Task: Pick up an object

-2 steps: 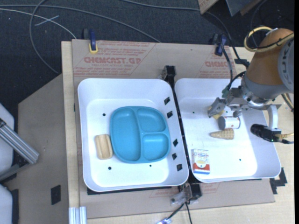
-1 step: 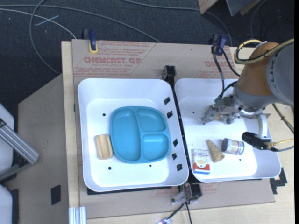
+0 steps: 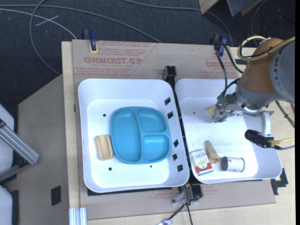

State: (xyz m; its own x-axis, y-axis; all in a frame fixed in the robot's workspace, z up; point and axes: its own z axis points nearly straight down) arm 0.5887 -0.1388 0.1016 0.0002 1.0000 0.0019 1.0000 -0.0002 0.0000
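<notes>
Lying along the right bin's point(image 3: 262, 172) near edge are a small red-and-white carton point(image 3: 200, 161), a tan cone-shaped piece point(image 3: 212, 151) and a white cylindrical container with a dark cap point(image 3: 233, 164). Well behind them, the gripper point(image 3: 220, 112) is being held low over the bin floor beside a small yellowish object point(image 3: 212, 110).

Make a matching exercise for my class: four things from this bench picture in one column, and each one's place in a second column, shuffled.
Things:
1. blue divided plate
2. tan bread slice
3. small carton
4. gripper

Places:
A. front edge of the right bin
B. upper part of the right bin
C. middle of the left bin
D. left bin, left of the plate

Pairs: 1-C, 2-D, 3-A, 4-B
</notes>
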